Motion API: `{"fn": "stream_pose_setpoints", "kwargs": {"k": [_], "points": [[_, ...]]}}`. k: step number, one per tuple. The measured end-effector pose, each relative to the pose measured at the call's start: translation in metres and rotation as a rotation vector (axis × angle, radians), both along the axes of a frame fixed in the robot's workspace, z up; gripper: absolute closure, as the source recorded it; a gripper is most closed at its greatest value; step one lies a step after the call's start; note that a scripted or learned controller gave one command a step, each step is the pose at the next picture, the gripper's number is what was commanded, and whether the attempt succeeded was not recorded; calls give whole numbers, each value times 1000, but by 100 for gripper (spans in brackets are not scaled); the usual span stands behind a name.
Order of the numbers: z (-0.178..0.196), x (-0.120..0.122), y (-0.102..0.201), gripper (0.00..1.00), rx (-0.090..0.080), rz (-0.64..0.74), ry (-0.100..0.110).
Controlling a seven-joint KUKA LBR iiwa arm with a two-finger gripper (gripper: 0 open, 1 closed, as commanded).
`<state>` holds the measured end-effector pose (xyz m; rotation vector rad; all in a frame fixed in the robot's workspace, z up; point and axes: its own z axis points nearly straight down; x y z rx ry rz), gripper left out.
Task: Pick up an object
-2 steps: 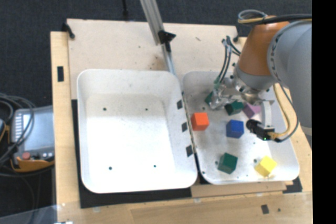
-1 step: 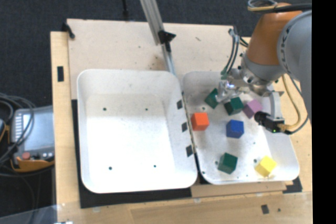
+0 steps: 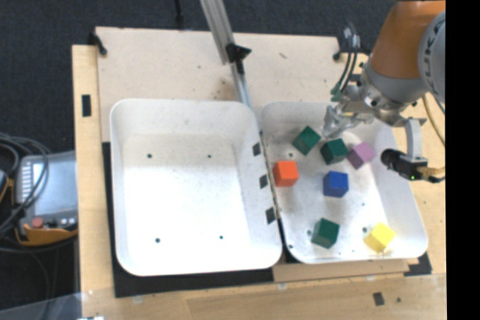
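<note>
Dark green cube (image 3: 334, 151), small, matte, just below the pincer (image 3: 335, 128)

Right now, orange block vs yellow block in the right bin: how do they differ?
The orange block sits at the right bin's left wall, mid-depth; the yellow block sits in its near right corner. The orange block lies closer to the claw; the yellow block is farther from it. Both are small cubes, resting free on the bin floor.

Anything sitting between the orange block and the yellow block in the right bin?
Yes. In the camera view, the blue block lies roughly between the orange block and the yellow block; a green block sits just below that line.
</note>
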<state>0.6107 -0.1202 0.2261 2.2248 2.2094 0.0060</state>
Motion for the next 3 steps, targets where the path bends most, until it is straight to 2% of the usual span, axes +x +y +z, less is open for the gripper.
{"fn": "stream_pose_setpoints", "kwargs": {"k": [1,3], "points": [[13,1,-1,100,1,3,4],[15,-22,89,100,3,13,7]]}}
